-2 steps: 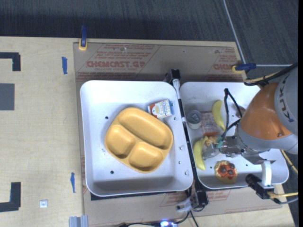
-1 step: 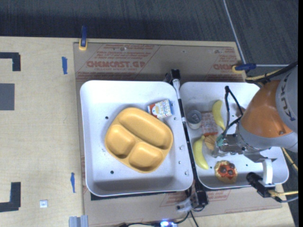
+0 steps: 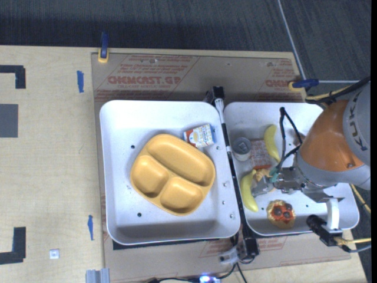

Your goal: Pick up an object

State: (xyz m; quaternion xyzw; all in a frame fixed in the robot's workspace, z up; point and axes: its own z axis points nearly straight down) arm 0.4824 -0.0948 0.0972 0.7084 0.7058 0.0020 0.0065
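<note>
My gripper (image 3: pixel 264 181) is low in the right bin (image 3: pixel 347 217), reaching in from the right under the orange wrist band (image 3: pixel 330 143). It sits among small items at the bin's left side. A yellow banana (image 3: pixel 248 193) lies just left of it along the bin wall. Just below the gripper rests a round orange-brown item (image 3: pixel 280 212). A second banana (image 3: pixel 271 141) and a grey can (image 3: pixel 240 147) lie further back. The gripper's tip is hidden in the clutter.
The left bin (image 3: pixel 118 128) holds a yellow three-part plate (image 3: pixel 172 173) and a small red and blue carton (image 3: pixel 200 135) by its right wall. A pale packet (image 3: pixel 257 152) lies beside the can. Cables run over the right bin's far side.
</note>
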